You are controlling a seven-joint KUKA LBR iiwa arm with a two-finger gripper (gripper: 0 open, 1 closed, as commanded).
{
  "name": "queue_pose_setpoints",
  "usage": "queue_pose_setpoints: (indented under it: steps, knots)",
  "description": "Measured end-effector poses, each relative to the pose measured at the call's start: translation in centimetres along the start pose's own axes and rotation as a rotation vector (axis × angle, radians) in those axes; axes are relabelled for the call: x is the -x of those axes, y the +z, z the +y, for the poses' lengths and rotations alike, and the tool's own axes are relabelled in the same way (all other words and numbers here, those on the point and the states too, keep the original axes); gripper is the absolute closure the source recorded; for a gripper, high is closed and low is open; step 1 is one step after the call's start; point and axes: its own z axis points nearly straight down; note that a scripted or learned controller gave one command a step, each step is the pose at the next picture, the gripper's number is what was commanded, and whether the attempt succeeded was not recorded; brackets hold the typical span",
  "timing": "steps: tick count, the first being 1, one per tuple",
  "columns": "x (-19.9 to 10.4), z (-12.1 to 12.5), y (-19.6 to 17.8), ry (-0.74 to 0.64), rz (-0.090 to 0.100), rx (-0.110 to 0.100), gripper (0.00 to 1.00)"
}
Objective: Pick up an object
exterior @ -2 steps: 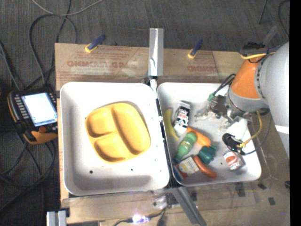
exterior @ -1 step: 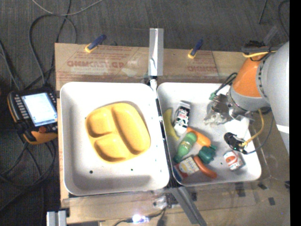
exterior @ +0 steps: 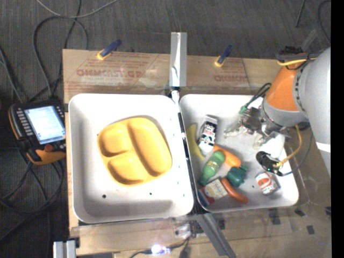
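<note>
The right bin point(exterior: 290, 198) holds several small items. A white and black toy point(exterior: 208, 132) lies beside a yellow banana point(exterior: 193, 143). Below them lie a green bottle point(exterior: 212, 166), an orange carrot point(exterior: 230, 156), a teal piece point(exterior: 237, 175), a red and white packet point(exterior: 214, 189) and an orange sausage point(exterior: 237, 193). A red and white can point(exterior: 266, 183) sits at the lower right. My gripper point(exterior: 250, 127) hangs over the bin's upper right part, right of the toy and above the can, with no item seen in it.
The left bin point(exterior: 86, 198) bears a yellow divided plate point(exterior: 134, 149). A metal post point(exterior: 178, 58) stands behind the seam between the bins. A black cable loop point(exterior: 267, 160) hangs under the wrist. A control pendant point(exterior: 40, 125) lies left of the bench.
</note>
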Motion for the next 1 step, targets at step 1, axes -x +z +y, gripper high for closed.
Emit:
queue_pose_setpoints:
  steps: [1]
  knots:
    - [-0.64,-7.2,0.83,-0.014,0.0,0.002,0.0]
